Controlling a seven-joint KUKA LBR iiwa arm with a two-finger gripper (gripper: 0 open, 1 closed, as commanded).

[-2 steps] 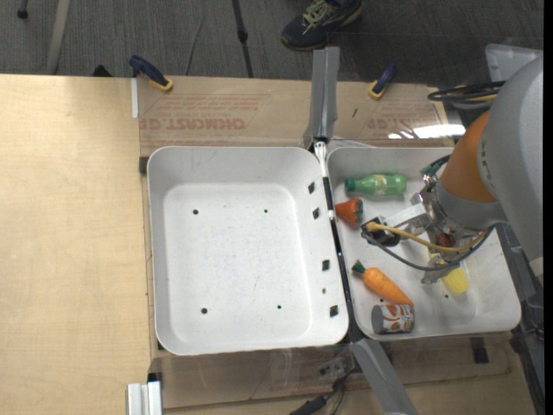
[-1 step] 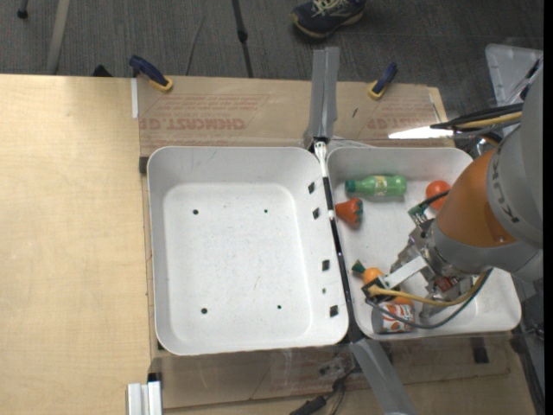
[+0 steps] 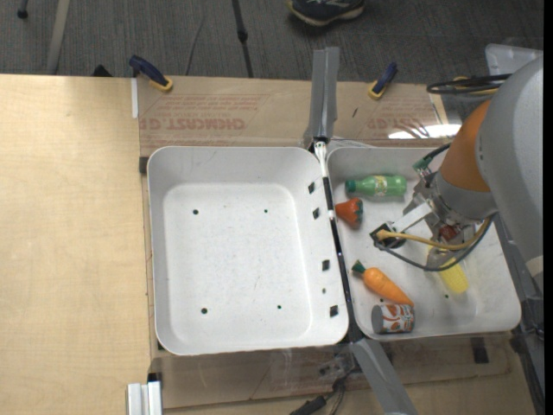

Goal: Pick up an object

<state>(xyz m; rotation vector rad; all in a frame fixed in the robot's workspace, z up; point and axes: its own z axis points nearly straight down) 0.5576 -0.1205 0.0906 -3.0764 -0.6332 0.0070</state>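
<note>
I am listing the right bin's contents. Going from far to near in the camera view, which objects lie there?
Green plastic bottle → red toy pepper → yellow object, partly under the arm → orange toy carrot → small can with orange label.

The right bin (image 3: 484,318) is crowded: green bottle (image 3: 377,185) far, red vegetable (image 3: 349,212) left, carrot (image 3: 385,285) and can (image 3: 393,317) near. Open floor lies near-right, beside the yellow object (image 3: 454,279).

Fixed overhead cam, slanted, both bins (image 3: 164,258)
</note>
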